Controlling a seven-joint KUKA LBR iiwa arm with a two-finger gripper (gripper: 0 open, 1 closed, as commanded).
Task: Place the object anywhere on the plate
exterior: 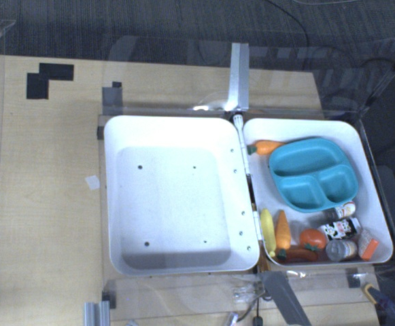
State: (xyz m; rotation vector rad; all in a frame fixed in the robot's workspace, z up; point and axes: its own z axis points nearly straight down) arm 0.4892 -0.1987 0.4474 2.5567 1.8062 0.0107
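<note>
Blue plate [313, 172] sits in the right bin [370, 182], a carrot [265, 147] touching its far-left rim, toy foods [306, 240] clustered near its front edge; left bin [115, 182] alongside.

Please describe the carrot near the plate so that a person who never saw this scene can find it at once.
Look in the right bin, which holds a blue plate. At the plate's upper left corner, against the wall between the bins, lies the carrot. It is orange with a green end and lies alone, while the other small items sit in a pile below the plate.
</note>
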